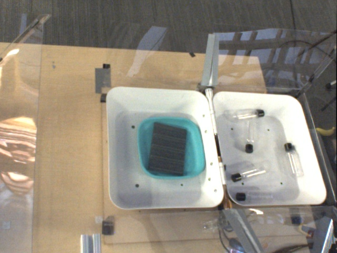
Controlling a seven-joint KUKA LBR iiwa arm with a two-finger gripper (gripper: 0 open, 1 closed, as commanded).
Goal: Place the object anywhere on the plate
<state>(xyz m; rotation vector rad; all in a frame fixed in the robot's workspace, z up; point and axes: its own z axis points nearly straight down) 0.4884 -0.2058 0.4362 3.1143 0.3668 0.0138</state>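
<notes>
Wood bench (pixel 63 141) under clear glare sheets; dark carpet (pixel 131 9) beyond its far edge. Two white bins sit side by side, touching along their inner rims.

Left bin (pixel 117 188): teal plate (pixel 144 141) lies flat in the middle. Block (pixel 167 149), dark grey and ribbed, rests on the plate, fully inside its rim, long side running near to far with a slight tilt. Task thing is thus on the plate.

Right bin (pixel 311 141): four clear vials with black caps, all lying down and well apart: one far (pixel 243 115), one centre (pixel 250 137), one right (pixel 295 162), one near-left (pixel 250 173). Loose black cap (pixel 240 196) by the near wall.

Grey post (pixel 210 62) stands at the far end of the seam between the bins. Small dark bracket (pixel 103 80) is fixed on the bench off the left bin's far-left corner.

Claw state: cannot tell.
</notes>
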